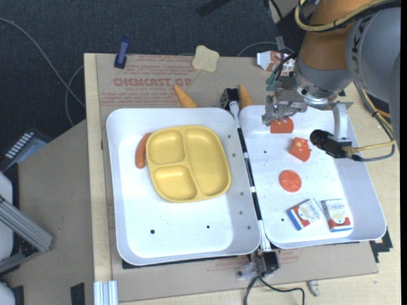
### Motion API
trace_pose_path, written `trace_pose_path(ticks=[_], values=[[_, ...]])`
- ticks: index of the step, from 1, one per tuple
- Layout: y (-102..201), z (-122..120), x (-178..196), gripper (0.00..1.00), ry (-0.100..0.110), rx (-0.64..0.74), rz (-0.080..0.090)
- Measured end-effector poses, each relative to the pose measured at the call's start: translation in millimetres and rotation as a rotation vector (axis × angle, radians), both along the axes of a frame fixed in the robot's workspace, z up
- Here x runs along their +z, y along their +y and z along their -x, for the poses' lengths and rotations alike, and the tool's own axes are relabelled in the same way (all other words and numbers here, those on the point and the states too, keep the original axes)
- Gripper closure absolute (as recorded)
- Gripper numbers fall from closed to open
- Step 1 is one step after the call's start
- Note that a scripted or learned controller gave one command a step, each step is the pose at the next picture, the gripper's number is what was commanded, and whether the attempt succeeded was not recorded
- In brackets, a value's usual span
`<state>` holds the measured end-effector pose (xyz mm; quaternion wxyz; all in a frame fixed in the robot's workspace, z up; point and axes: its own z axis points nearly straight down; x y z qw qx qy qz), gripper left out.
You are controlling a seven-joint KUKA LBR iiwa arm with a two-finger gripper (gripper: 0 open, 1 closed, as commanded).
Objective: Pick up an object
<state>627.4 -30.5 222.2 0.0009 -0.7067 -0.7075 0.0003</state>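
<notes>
- Two bins: left bin (127, 221), right bin (362, 196).
- Gripper (278, 114) at right bin's far-left corner, just above a red piece (282, 126); can't tell whether jaws are apart or together, nor if it's touching.
- Strawberry (300, 149) near, toward bin's middle; tomato slice (290, 181) nearer front.
- 2 cartons (304, 213) (336, 214) at front of right bin.
- Yellow tray (188, 162) in left bin, sausage (140, 151) by tray's left.
</notes>
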Motion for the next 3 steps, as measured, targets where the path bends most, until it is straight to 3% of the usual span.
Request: trace_pose_path(ticks=[1,2,3], values=[[-43.0,17.9,11.7,1.00,0.000,-0.002,0.002],[25.2,37.9,-38.7,1.00,0.002,0.001,-0.001],[88.2,56.1,-37.5,1.00,0.001,0.001,-0.001]])
